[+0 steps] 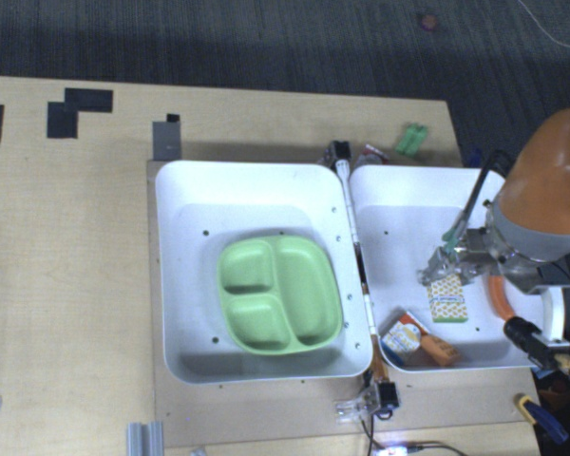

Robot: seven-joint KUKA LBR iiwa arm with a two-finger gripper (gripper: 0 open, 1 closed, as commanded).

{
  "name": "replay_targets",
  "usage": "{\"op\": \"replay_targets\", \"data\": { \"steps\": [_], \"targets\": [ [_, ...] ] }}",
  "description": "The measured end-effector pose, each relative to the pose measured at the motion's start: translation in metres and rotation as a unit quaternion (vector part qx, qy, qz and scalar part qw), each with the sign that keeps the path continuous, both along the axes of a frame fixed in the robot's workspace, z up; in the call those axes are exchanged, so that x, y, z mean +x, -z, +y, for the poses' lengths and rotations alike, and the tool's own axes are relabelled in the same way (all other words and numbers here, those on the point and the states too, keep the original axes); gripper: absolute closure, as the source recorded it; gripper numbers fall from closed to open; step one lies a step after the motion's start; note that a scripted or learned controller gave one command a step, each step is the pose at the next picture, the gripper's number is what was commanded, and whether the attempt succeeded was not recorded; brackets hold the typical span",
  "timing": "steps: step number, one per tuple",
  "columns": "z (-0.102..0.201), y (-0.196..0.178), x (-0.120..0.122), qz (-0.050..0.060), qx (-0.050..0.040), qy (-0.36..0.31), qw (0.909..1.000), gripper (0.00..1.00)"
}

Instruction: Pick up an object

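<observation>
Seen from above at a slant, a pale wooden bench [66, 302] carries two shallow white bins side by side. Nearest the bottom edge, a small clip with trailing wires [375, 402] sits on the bench just below the seam between the bins. In the right bin [399, 217], close to its near wall, lie a small white bowl or cup with orange and dark contents [402, 340] and, touching its right side, a short orange-brown piece [439, 351]. Just beyond them a small card or packet with a green and yellow chequered pattern [447, 301] hangs or rests directly under the gripper [445, 269] — it touches the gripper's lower end, but whether it is actually clamped cannot be told from this angle, nor can the gripper's state. An orange elongated object [499, 297] lies to the right of the card, partly hidden by the grey arm [527, 250], whose orange band [556, 174] fills the right edge. The left bin [185, 217] holds a light green divided tray [280, 293] with three compartments, lying flat near the middle. Farther back — past the bins' far rims — a small green object [411, 140] rests on the bench, with black tape patches [76, 110] at the far left.
</observation>
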State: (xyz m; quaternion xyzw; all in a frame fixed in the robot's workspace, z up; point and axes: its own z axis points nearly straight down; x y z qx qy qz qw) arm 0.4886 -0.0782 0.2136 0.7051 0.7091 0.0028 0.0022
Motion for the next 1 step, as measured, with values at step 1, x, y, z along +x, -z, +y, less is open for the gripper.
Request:
{"op": "replay_targets", "data": {
  "steps": [1],
  "targets": [
    [0.0046,0.0019,-0.0009,0.002,-0.0002,0.001,1.0000,1.00]
  ]
}}
